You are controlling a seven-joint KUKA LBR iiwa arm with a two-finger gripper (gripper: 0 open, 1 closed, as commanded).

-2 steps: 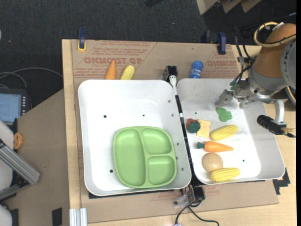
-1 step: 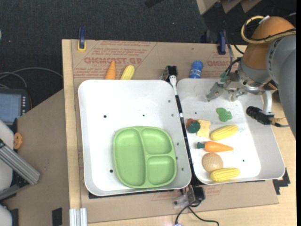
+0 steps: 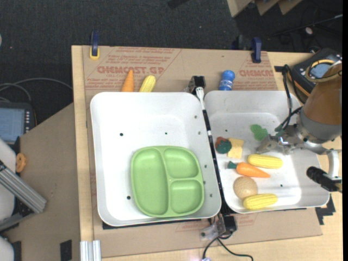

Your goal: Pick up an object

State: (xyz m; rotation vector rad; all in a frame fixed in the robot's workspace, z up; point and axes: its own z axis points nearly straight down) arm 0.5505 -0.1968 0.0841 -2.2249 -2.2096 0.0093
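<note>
divided tray (image 3: 167,180) in left bin (image 3: 109,145), toy foods in right bin (image 3: 304,197), bottle (image 3: 227,80) behind

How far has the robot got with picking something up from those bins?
Nothing looks picked yet. The toy foods, including the carrot and the corn cob, lie in the right bin. In hand: the tool is low over that bin, beside the green piece. Gripping and lifting remain.

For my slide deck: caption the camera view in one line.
Grey KUKA arm's gripper hovers over right white bin of plastic toy vegetables, beside a yellow corn cob; left white bin holds a green divided plate.
</note>
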